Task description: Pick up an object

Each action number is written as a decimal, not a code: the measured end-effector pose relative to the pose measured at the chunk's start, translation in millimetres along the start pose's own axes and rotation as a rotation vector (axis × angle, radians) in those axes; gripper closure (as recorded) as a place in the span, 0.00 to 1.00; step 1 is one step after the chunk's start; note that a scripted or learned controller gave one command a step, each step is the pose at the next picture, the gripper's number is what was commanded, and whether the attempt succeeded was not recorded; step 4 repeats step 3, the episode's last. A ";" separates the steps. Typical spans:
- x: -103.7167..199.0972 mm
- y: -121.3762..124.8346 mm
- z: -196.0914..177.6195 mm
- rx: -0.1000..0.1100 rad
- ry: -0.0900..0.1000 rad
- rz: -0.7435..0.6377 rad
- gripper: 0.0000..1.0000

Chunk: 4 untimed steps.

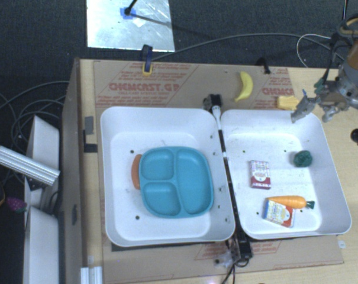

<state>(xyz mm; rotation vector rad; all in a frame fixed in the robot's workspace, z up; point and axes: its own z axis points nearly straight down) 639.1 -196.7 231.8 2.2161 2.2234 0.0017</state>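
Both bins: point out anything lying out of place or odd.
A banana and a yellow block lie on the cardboard behind the right bin, outside it. In the left bin, an orange thing is half hidden under the blue tray.

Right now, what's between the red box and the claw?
In the camera view, the green ball sits roughly between the red box and the claw; the rest is bare white bin floor.

Right bin (329, 158) middle lies open between carton (260, 174) and ball (302, 157)
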 end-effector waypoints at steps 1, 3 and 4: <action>35.5 -53.3 96.8 0.004 0.002 0.002 0.00; 86.0 -91.1 136.9 0.000 0.001 0.000 1.00; 86.0 -91.1 136.9 0.000 0.001 0.000 1.00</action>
